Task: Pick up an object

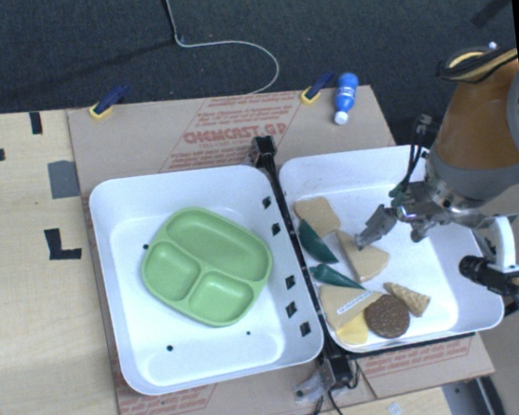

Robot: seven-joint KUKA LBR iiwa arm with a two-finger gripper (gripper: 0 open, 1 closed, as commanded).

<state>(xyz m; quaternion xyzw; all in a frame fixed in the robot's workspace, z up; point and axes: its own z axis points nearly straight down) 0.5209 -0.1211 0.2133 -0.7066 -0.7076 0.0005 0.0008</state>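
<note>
Surface: pale wood bench top, with a printed cardboard sheet under both bins.

Arm: grey with an orange band, entering from the right and hanging over the right bin.

Left bin: shallow, white. Contains one green divided plate, three compartments, lying flat near the middle.

Right bin: shallow, white. Contains a cluster of toy food along its left half.

Gripper: above the right bin, just right of the food cluster. One dark finger points down-left toward the pale wedge; whether the fingers are open or closed cannot be told. Nothing seen between them.

Contents of the right bin, candidates for picking:
- Pale wedge, cheese-like, nearest the gripper. Judged rigid, light, smooth plastic; best taken across its straight flat sides.
- Tan slab, bread-like, at the upper left. Flat, thin; likely hard to get under.
- Yellow piece with a white label, low in the bin.
- Brown round cookie, touching the yellow piece. Low and flat; may slip.
- Crusty wedge, just right of the cookie.
- Two dark green leaf pieces, thin.

Blue bottle: small, lying on the cardboard beyond the bins.
</note>
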